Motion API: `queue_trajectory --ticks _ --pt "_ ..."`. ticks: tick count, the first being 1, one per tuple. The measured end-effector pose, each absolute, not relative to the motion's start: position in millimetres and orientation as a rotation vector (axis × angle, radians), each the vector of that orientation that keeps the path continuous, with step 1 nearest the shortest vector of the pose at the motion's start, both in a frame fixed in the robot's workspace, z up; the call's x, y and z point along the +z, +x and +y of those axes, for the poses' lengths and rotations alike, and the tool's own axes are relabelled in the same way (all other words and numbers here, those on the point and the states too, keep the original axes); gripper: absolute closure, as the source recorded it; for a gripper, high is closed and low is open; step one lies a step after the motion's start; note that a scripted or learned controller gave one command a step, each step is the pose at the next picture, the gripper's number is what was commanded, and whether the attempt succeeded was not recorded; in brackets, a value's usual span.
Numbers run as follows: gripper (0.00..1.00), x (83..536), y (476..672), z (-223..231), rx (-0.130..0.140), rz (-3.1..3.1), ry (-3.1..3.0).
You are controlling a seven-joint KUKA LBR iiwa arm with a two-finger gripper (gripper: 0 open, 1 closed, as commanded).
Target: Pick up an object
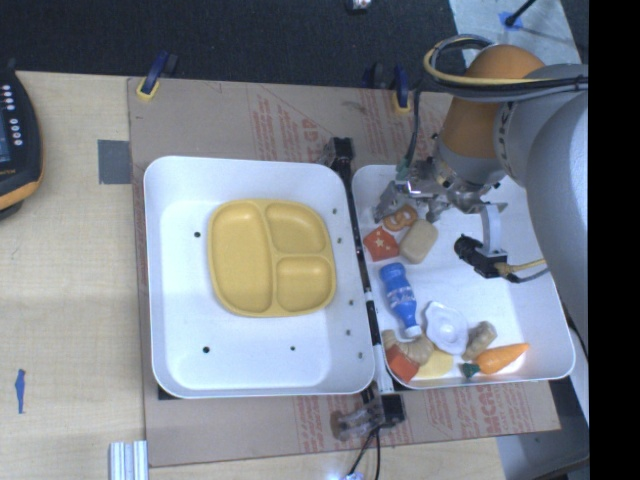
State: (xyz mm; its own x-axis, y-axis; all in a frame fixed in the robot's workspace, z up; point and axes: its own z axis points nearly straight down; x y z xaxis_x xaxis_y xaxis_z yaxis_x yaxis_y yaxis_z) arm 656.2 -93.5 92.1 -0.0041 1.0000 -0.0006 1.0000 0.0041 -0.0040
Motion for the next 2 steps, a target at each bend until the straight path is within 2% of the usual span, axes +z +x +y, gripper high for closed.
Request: queue_trajectory --ticks 1,2 --pt "0.00 199.7 658.7 -18.4 -0.012 -2.237 -2.212" --pt "0.00 125.6 653.6 -107.2 0.016 -2.214 -2.222"
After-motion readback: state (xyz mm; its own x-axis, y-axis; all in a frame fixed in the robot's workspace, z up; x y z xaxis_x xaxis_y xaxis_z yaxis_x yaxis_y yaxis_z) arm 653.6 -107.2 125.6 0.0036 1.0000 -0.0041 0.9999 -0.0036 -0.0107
